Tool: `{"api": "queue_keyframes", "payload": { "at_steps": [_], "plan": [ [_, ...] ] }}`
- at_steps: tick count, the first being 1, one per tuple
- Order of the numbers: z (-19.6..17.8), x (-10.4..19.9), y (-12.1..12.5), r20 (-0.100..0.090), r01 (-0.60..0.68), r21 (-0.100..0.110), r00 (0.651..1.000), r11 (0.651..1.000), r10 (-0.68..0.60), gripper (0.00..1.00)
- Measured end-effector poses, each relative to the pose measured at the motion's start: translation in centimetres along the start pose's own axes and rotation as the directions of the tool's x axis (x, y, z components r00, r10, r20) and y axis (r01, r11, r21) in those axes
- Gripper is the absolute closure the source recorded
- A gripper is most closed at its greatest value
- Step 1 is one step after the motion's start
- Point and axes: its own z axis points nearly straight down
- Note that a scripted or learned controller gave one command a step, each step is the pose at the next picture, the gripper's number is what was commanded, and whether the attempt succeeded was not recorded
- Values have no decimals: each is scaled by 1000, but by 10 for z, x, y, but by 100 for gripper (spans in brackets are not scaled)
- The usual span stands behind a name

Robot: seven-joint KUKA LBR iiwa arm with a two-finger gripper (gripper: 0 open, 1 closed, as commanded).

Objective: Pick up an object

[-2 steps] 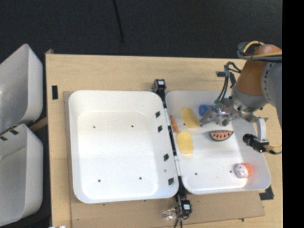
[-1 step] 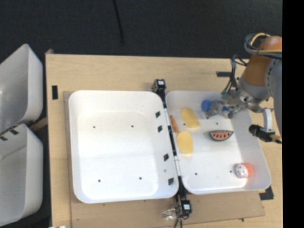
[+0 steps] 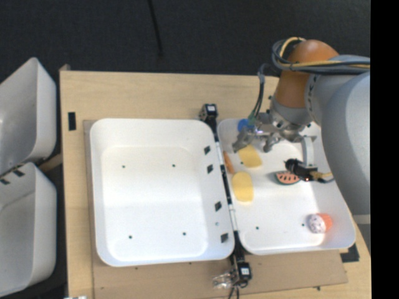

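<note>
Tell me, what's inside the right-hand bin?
In the right bin: two yellow pieces, a watermelon-like slice, a pink-orange ball. The gripper covers part.

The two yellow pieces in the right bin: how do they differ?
The upper yellow piece is paler and flatter-looking, and lies right beneath the claw. The lower yellow piece is a deeper yellow, rounder and longer, and lies clear of the claw, close to the bin's left wall. Both sit in the left part of the right bin, near each other.
</note>
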Motion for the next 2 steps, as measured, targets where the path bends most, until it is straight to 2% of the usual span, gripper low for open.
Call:
{"api": "queue_keyframes", "payload": {
  "at_steps": [1,2],
  "plan": [
    [4,18,9,3,-12,30,1000,999,12,0],
    [-108,102,18,5,-4,-20,1000,1000,4,0]
  ]
}}
